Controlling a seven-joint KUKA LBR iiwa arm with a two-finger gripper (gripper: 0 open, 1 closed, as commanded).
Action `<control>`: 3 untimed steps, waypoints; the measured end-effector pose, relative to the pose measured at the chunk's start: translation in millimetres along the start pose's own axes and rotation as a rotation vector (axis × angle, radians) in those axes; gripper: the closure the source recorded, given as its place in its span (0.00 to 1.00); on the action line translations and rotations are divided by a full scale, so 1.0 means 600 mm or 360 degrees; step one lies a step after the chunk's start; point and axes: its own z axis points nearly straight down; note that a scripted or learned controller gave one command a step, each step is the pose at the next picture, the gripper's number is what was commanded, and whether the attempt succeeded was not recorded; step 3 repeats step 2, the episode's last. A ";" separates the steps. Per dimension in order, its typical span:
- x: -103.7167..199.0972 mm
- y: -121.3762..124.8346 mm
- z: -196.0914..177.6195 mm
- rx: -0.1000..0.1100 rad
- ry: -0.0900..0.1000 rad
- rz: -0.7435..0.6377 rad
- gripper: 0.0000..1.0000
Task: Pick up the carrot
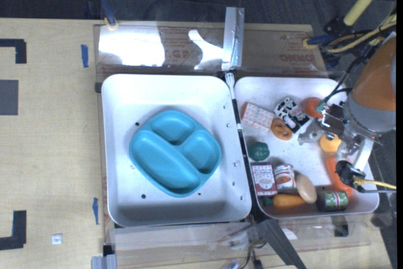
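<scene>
The carrot [288, 201] is an orange, elongated piece lying on its side along the near wall of the right bin [302, 86], between a red box [262, 178] and a green can [332, 200]. My gripper [318, 125] hangs over the bin's right half, well behind the carrot and apart from it, close to a yellow fruit [329, 143] and an orange ball [312, 105]. Nothing shows in its grasp. The grey arm with its orange band [376, 86] covers the bin's right edge.
The right bin is crowded: a pink box [256, 115], a black-and-white toy [288, 109], a donut [281, 129], a green piece [257, 150], a small tin [284, 176], a beige egg shape [306, 188], a red-orange strip [335, 174]. The left bin [119, 97] holds a blue divided tray [175, 151].
</scene>
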 end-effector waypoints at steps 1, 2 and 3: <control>-0.034 0.034 0.060 -0.0016 0.0010 0.0127 0.00; -0.025 0.141 0.020 -0.0020 0.0009 -0.0328 0.00; -0.025 0.141 0.020 -0.0020 0.0009 -0.0328 0.00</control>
